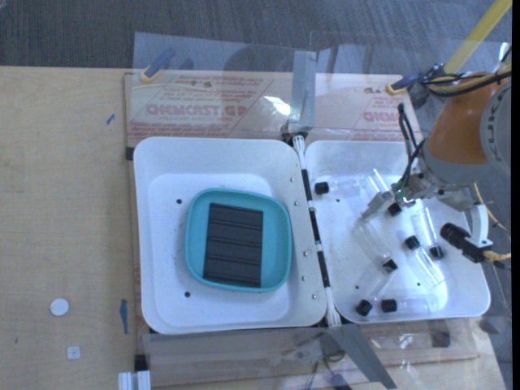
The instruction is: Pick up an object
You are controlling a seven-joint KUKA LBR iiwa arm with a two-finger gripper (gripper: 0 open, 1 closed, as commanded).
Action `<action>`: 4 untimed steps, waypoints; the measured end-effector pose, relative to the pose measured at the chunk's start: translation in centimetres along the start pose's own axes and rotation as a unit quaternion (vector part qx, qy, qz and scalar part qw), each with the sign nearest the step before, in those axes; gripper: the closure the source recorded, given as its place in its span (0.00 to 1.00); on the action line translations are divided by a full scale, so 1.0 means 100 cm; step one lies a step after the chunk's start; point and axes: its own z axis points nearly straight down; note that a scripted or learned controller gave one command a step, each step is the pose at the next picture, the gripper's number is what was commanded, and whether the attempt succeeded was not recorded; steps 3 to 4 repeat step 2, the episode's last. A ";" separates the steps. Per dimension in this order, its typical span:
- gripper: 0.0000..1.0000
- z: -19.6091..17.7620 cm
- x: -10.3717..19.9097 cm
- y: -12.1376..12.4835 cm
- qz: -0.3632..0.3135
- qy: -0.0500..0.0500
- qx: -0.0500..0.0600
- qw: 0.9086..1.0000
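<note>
Clear vials (422, 254) lie loose across the right bin (467, 303), none lifted yet, while the gripper (396, 195) hangs over its far side, finger state impossible to tell.

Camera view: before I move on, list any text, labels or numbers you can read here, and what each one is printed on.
"CHEMCAST GP", red print seen upside down and mirrored, on the brown protective sheet behind the left bin.
The same red print, cut off and too blurred to read, on the sheet behind the right bin.
Smaller red lines under both: too small to read.
Teal tray, clear vials: no readable markings.
</note>
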 end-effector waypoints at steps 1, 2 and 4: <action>1.00 -0.011 0.000 0.002 0.001 0.000 -0.003 1.000; 1.00 -0.124 0.052 0.049 0.040 0.001 0.001 0.999; 1.00 -0.124 0.052 0.049 0.040 0.001 0.001 0.999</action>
